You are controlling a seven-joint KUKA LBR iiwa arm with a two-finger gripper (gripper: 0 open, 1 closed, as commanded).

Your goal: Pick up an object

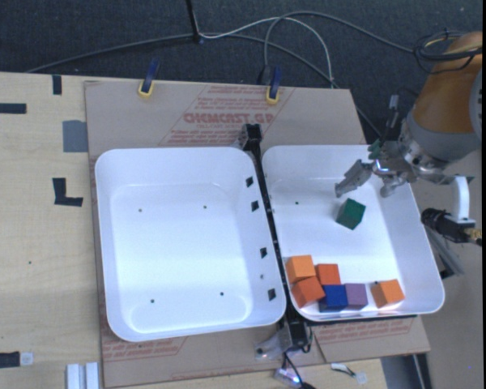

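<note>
You have the gripper (373, 178) hanging over the right bin (405, 217), toward its 1 o'clock corner, with the grey arm (445, 104) and its orange band reaching in from 3 o'clock. The 2 fingers (350, 180) stand spread apart with nothing between them. A green cube (351, 214) sits tilted on the bin floor just below the left finger, at about 6 o'clock from it, apart from the fingertips. Along the bin's 6 o'clock wall you see a cluster of blocks: 2 orange blocks (302, 269) at the left, a red-orange block (328, 273) beside them, a blue block (334, 297) and a purple block (355, 295) in front, and another orange block (387, 292) at the right end. The left bin (178, 241) lies at 9 o'clock from the right one, and the 2 share a black clipped edge.
</note>
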